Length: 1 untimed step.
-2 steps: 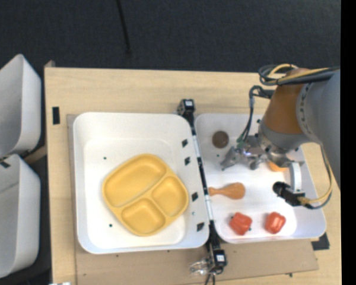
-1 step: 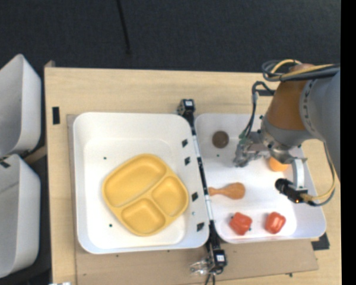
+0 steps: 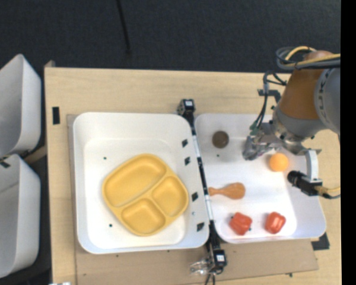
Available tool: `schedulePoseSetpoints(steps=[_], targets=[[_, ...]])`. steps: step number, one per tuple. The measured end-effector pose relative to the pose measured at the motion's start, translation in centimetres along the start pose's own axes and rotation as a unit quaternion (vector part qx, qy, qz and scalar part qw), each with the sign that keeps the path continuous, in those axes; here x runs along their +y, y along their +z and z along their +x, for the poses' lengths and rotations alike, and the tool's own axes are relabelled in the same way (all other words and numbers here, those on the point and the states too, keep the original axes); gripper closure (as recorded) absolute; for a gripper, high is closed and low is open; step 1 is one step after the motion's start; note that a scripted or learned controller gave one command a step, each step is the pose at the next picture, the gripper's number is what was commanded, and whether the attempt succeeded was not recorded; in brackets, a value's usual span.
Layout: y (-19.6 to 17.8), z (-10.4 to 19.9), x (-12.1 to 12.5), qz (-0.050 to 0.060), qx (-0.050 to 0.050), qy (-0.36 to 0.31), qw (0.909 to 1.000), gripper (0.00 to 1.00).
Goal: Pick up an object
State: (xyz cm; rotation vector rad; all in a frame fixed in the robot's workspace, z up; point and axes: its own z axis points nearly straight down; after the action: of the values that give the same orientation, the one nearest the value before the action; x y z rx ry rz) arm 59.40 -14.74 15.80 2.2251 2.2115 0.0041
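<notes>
We're looking down on 2 white bins side by side on the bench. The left bin [image 3: 83,159] carries a yellow divided tray [image 3: 145,193] with 3 compartments, lying at a slant near the middle of its floor.

Over to the right bin [image 3: 311,218], where the action is. The arm [image 3: 302,97] comes in from the right, orange band showing above the wrist, and the gripper [image 3: 256,147] is down in the upper part of this bin. From this angle I cannot tell how its tips stand, and nothing can be made out between them.

Around it: a small dark brown round object [image 3: 220,139] sits just to the gripper's left, near the bin's top edge, apart from it. An orange ball [image 3: 278,162] lies just beside the gripper on its lower right, close under the wrist, and whether they touch cannot be told. The wrist housing and cabling crowd that corner.

Further down, a tan drumstick-shaped piece [image 3: 228,190] lies across the middle of the bin, its narrow end pointing toward the divider between the bins. Along the bottom, 2 red pieces: a red pepper-like object [image 3: 240,224] on the left and a second red object [image 3: 275,222] to its right, well apart from the gripper.
</notes>
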Motion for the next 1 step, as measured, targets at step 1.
schedulePoseSetpoints(steps=[1], targets=[[-4.61,-0.81,0.12,-0.001,0.000,0.001,1.0000,1.00]])
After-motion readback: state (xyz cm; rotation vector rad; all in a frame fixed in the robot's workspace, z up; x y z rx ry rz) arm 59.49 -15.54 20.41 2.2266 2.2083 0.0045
